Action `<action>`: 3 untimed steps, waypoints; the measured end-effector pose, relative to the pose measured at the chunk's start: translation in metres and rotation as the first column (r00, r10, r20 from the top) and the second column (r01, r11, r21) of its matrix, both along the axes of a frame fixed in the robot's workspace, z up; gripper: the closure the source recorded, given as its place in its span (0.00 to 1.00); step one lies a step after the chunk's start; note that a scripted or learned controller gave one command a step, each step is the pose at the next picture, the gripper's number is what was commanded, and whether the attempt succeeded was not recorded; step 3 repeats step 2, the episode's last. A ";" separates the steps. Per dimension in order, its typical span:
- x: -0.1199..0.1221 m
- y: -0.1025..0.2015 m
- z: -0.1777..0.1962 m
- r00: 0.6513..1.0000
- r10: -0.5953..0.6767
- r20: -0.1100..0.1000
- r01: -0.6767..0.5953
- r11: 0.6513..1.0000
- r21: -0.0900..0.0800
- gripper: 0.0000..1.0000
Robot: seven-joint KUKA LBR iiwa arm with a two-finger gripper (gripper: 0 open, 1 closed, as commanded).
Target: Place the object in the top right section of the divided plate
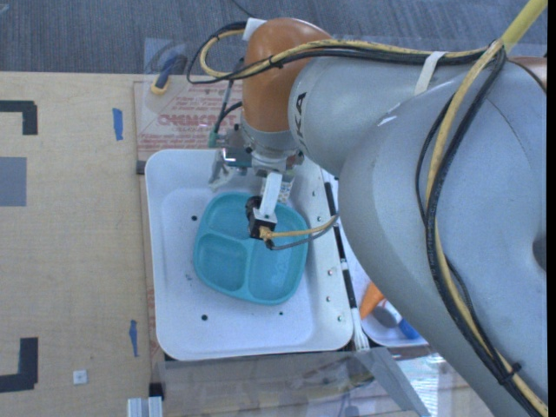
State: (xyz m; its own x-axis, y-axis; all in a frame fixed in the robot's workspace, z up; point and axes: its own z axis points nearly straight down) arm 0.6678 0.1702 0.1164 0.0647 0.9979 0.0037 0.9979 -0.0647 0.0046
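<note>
A teal divided plate [234, 263] lies in the left white bin [169, 259], a little right of the bin's middle. It has a long section along one side and two smaller ones beside it. My gripper [259, 185] hangs over the plate's far right part, under the orange band and grey wrist. The wrist hides what is under the gripper.
The big grey arm covers most of the right bin [382, 330], where an orange thing [372, 301] and a blue thing [405, 328] peek out. A yellow-handled tool [164, 75] lies beyond the left bin. Bare cardboard bench lies to the left.
</note>
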 end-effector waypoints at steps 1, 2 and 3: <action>-0.047 -0.039 0.040 0.987 -0.158 -0.008 0.158 0.987 -0.004 0.00; -0.075 0.048 0.003 0.921 -0.389 -0.003 0.389 0.921 -0.006 0.00; -0.075 0.048 0.003 0.921 -0.389 -0.003 0.389 0.921 -0.006 0.00</action>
